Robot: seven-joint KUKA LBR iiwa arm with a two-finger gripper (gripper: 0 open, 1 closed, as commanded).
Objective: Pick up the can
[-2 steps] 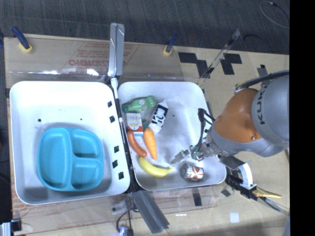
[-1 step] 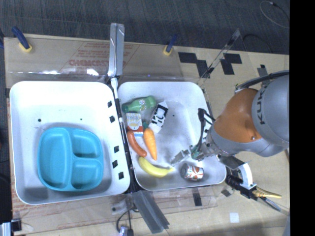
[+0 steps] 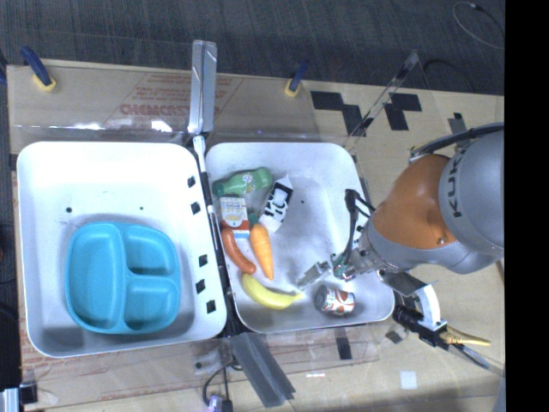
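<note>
Can (image 3: 334, 299): one, lying in right bin (image 3: 330, 166), near its front wall | gripper (image 3: 330, 269): just above can, fingers spread, nothing between | one banana (image 3: 269, 294), one carrot (image 3: 262, 251), one blue tray (image 3: 124, 276) in left bin (image 3: 51, 187) | wrist hidden by arm (image 3: 446, 209)

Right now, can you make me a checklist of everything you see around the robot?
Surface: bench bearing two white bins, left bin and right bin.
Job's things: can lying in the right bin's near corner.
Clutter: blue tray in the left bin; banana, carrot, sausage, green pack and carton in the right bin.
End effector: just above the can, not holding it.
Cables: one on the floor beyond the bench.
Surroundings: dark floor; blue clamps on the bench's far edge.
</note>
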